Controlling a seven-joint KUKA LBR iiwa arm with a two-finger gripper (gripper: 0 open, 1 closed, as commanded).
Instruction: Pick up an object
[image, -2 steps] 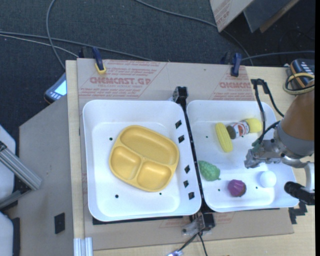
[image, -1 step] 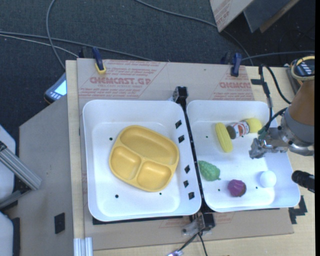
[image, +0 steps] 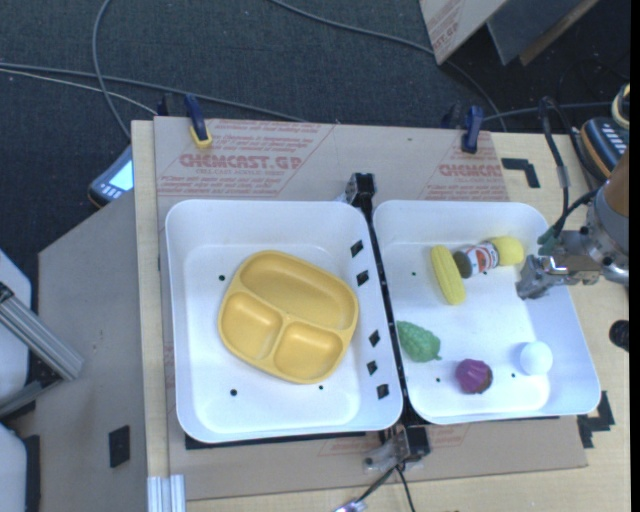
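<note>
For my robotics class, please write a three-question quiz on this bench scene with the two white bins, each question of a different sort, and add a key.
1. True or false: the yellow divided plate lies in the right bin.
2. Multiple choice: which item lies nearest the front rim of the right bin? A) corn cob B) purple ball C) small bottle
3. Fill in: the green item lies in the right bin close to the ____ between the two bins.

Key: 1 false, it lies in the left bin; 2 B; 3 divider.
</note>
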